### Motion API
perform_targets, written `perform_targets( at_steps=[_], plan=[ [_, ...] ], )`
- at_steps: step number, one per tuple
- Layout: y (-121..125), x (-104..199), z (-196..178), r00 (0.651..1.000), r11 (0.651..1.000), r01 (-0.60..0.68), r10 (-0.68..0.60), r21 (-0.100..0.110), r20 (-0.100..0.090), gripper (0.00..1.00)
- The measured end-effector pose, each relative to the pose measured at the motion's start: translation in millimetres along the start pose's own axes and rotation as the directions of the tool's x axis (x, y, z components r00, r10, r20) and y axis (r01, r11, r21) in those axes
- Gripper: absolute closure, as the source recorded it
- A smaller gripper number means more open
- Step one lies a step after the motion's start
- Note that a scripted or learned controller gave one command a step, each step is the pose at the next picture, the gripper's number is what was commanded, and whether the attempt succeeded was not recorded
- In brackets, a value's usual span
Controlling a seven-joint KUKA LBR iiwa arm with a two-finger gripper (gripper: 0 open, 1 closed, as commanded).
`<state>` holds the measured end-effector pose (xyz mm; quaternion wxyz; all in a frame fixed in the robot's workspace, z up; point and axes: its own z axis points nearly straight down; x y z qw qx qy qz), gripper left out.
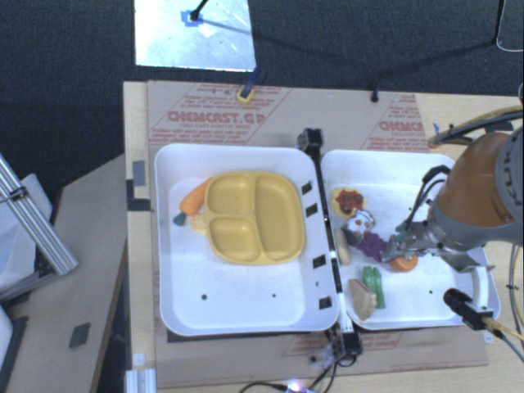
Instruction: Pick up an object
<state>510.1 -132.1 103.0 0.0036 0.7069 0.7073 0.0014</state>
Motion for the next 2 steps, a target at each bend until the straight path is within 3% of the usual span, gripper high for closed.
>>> perform_targets(
  at_steps=[1, 2],
  plan=[
    [5, 10, -55, 1.000, 1.000, 0.004, -0.004, 0.000, -0.002, 1.00],
    [8, 1, -115, 1.000, 1.000, 0.003, -0.003, -0.001, -0.001, 1.00]
  ],
)
